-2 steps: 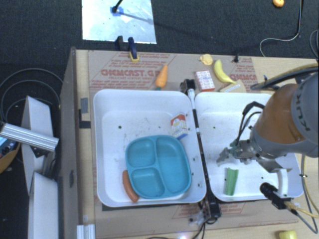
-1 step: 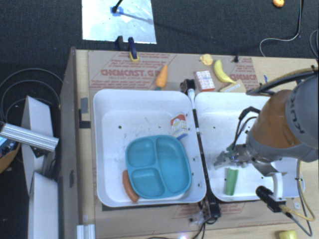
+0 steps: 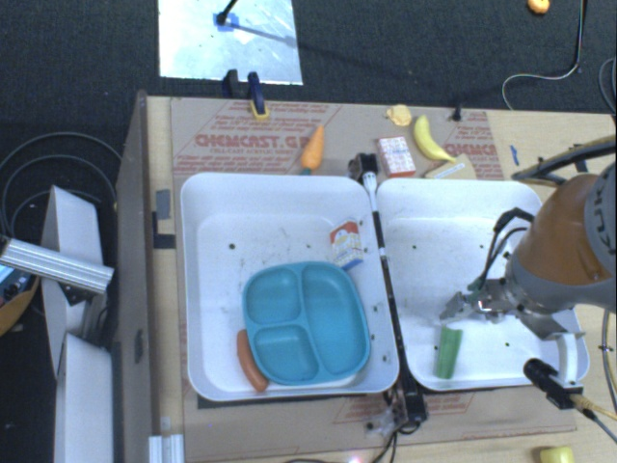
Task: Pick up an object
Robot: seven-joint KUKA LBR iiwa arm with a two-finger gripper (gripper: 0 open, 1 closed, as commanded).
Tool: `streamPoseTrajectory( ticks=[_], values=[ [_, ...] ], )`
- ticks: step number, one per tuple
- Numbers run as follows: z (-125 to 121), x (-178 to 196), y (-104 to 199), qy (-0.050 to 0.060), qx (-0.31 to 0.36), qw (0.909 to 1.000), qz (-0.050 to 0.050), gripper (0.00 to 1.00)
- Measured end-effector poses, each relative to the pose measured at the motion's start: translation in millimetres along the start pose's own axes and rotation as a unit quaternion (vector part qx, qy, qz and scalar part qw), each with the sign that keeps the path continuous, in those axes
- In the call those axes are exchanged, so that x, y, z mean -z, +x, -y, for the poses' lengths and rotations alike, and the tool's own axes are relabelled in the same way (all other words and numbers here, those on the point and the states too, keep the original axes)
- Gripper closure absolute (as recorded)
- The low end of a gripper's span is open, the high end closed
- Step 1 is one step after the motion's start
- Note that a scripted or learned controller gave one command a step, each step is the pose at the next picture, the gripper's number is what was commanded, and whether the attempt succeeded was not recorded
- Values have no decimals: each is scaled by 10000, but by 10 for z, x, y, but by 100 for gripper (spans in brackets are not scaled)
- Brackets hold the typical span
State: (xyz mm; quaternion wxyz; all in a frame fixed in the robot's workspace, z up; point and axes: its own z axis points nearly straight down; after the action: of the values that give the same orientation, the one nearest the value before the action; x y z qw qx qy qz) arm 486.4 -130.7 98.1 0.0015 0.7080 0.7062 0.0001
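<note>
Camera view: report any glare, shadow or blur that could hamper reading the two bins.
Camera view: a shiny sheet on the dark floor behind the bench glares brightly; the right bin floor is near washed-out white, with soft shadow under the end effector beside the green object; the blue tray and orange sausage read clearly; overall focus is slightly soft.

Printed in red on the brown cardboard sheet (image 3: 280,133) under the bins: "CHEMCAST.G…", readable at upper centre of the frame, just left of the orange carrot-shaped toy (image 3: 311,149). Similar red lettering at upper right, by the banana (image 3: 429,141), too cut off to read. Small red-and-white box (image 3: 396,156) and packet (image 3: 346,244): print too small to make out.
</note>
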Motion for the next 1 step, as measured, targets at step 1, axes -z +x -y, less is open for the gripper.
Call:
streamPoseTrajectory(
  ticks=[1],
  values=[
    [-17, 460, 513, -15, 58, 10000, -17, 0]
  ],
)
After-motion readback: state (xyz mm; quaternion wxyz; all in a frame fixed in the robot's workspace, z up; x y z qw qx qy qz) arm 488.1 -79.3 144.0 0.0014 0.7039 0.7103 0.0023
